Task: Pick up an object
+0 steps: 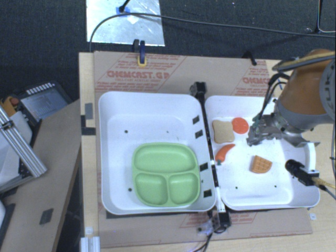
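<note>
The right bin (262, 196) holds a tan slice of toast (223, 130), a round red-orange piece (240, 125), a curved red-orange piece like a chilli (224, 152) and a small brown waffle (260, 165). My gripper (255, 137) hangs over the right bin, just right of the round piece and above the waffle. Nothing shows between its tips.
The left bin (113, 140) carries a green divided plate (165, 173) with three compartments. A black divider with clips (206, 140) runs between the bins. The arm's grey body and orange band (310, 96) overhang the right bin's far right side.
</note>
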`<state>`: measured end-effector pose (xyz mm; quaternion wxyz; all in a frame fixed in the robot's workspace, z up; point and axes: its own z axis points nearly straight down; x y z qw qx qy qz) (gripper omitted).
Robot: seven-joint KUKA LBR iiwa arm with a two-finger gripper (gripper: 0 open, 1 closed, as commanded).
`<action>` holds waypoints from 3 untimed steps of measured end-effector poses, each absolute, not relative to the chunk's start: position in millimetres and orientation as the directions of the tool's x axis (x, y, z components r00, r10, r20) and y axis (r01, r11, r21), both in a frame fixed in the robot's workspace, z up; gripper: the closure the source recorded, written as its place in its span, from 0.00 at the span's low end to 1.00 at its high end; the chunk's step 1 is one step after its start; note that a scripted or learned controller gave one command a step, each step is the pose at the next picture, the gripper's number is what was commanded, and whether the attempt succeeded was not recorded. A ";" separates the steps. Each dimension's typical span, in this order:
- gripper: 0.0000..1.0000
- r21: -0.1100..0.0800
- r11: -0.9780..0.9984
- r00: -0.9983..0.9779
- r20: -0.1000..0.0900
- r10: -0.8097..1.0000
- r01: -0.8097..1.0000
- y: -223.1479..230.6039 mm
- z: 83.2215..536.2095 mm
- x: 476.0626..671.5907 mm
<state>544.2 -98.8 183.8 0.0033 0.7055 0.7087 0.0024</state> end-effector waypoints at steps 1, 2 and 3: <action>1.00 0.007 0.005 -0.005 -0.001 1.000 1.000 -95.8 227.5 546.9; 1.00 0.008 0.004 -0.004 -0.001 1.000 1.000 -96.1 281.3 548.8; 1.00 0.001 0.008 -0.008 0.002 1.000 1.000 -49.8 261.1 549.1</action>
